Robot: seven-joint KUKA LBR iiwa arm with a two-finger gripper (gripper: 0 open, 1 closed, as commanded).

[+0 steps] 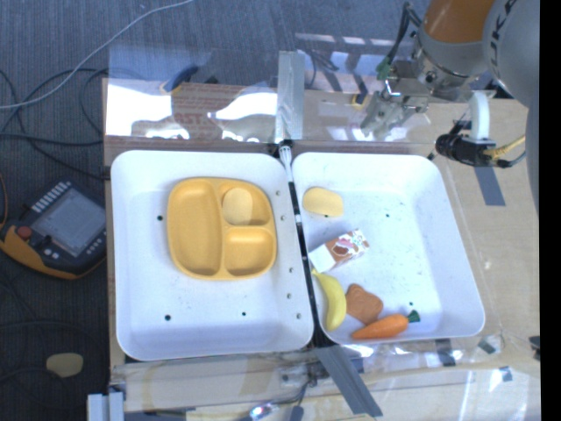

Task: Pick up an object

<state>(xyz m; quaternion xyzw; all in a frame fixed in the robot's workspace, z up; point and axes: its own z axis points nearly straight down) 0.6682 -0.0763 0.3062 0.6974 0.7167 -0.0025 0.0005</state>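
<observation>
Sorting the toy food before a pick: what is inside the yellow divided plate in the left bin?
The yellow divided plate holds one pale round piece in its upper right compartment. The long left compartment and lower right compartment look bare. Anything beneath the plate is covered.

Robotics laboratory workcell: an industrial arm over a tabletop bearing two white bins of toy food, with a teach pendant and loose cables on grey carpet, and tape on the tabletop.
</observation>
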